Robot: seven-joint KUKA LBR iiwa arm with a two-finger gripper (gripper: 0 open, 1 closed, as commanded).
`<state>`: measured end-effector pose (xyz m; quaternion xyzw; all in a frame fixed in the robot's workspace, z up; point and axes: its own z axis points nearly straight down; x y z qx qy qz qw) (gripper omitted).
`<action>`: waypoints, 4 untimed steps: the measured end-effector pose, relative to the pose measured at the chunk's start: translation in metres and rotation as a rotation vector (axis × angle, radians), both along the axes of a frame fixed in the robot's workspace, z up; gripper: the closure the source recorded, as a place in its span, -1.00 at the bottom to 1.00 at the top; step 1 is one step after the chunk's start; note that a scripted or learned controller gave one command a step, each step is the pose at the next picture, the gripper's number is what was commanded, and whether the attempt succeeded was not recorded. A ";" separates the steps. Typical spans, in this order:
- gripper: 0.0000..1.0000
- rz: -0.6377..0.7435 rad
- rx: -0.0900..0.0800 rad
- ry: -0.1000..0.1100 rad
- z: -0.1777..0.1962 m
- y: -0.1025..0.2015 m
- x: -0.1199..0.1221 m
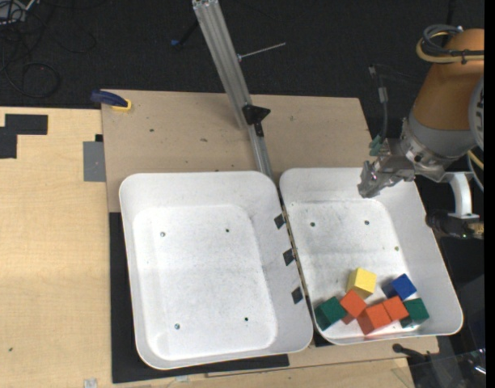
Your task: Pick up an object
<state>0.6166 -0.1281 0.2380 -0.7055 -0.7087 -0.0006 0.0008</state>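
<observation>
Scene: a grey robot arm with an orange band [448,95] reaches in from the right over two shallow white plastic bins set side by side on a pale wooden counter [183,132]

Progress: nothing appears lifted; every block lies on a bin floor, so by these signs the pick is not yet made and the whole reach, descent and grasp are left to do

Gripper: the dark two-finger gripper [371,183] hangs above the far rim of the right-hand white bin [336,217], pointing down and to the left; nothing is seen between its tips, and whether they are spread or closed cannot be told at this size

Objects: a huddle of small wooden blocks sits in the near right corner of that bin, namely a yellow cube [362,281], a blue cube [403,286], two orange-red blocks [375,314] and two dark green blocks [330,311], several touching one another

Relation: the cluster lies well apart from the gripper, toward the camera and slightly right of it, at the opposite end of the same bin, with bare white floor between

Neighbour: the left-hand white bin [199,265] holds no blocks

Judgement: the yellow cube, at the cluster's far edge nearest the gripper, looks the least crowded candidate
</observation>
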 end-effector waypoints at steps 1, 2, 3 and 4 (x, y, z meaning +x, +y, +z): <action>1.00 0.001 0.000 0.000 0.007 0.058 0.008; 1.00 0.000 -0.001 0.001 -0.005 0.107 0.022; 1.00 0.000 0.000 0.002 -0.001 0.161 0.018; 1.00 -0.001 -0.001 0.002 -0.016 0.214 0.027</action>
